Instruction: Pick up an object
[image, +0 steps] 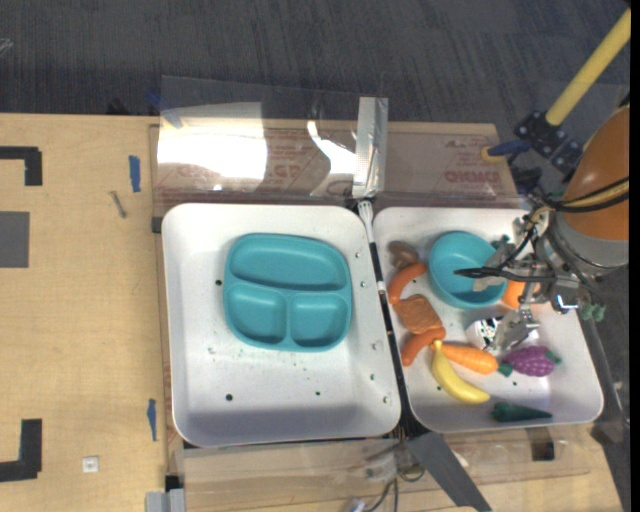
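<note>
The right bin (570, 400) holds several toy foods. There is a teal bowl (455, 262), a carrot (468, 357), a yellow banana (455, 378), purple grapes (530, 362), a brown piece (420, 313), an orange piece (402, 280) and a dark green piece (520, 411). My gripper (498, 300) hangs over the right half of this bin, at the bowl's right rim. It is open: one dark finger reaches over the bowl and a silver finger points down toward the carrot and grapes. A small orange object (513, 293) sits by the fingers, and I see nothing gripped.
The left bin (190, 390) holds a teal divided plate (288, 290). A clear plastic wall (260, 150) and a metal divider post (370, 140) stand behind the bins. The wooden bench (70, 330) extends to the left. The grey arm with its orange band (605, 165) fills the upper right.
</note>
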